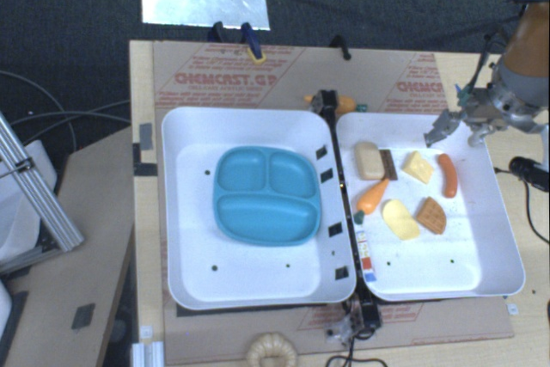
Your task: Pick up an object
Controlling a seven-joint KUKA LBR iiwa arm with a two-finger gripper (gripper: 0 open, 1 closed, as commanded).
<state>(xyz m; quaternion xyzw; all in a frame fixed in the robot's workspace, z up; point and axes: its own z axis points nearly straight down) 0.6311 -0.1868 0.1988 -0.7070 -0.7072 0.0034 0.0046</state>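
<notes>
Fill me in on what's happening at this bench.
A grey arm reaches in from the right, its gripper open above the far edge of the right bin, holding nothing. Toy foods lie there: a sausage, cheese, a carrot. The left bin holds a blue plate.

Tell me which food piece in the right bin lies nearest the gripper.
The pale yellow cheese wedge, just below the gripper; the red sausage lies slightly farther.

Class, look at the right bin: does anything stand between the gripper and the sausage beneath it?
Nothing visible does. The gripper hovers over the right bin's far edge, and the sausage lies just below it, with bare bin floor between. The cheese wedge sits beside the sausage, apart.
</notes>
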